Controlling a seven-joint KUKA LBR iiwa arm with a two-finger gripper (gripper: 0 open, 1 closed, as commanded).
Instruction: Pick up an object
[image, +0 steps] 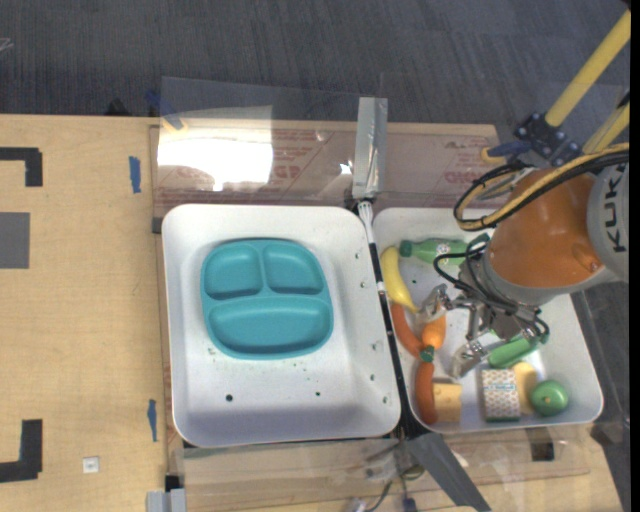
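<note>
Right bin (585, 395), near edge: green apple (548, 397), patterned block (502, 392). Gripper (470, 325) hovers mid-bin, fingers look apart, nothing between them. Drop straight onto green cylinder (515, 349), avoid carrot (408, 328). Banana (394, 278) farther left.

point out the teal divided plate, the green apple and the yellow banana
teal divided plastic plate (267, 300): camera view, centre where its compartments meet
small round green apple (548, 397): camera view, top face
curved yellow banana (395, 280): camera view, mid-length of its body

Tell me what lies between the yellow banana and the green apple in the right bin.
In the camera view, between the banana and the apple lie the pincer, a carrot and a green tube-like item.
</note>
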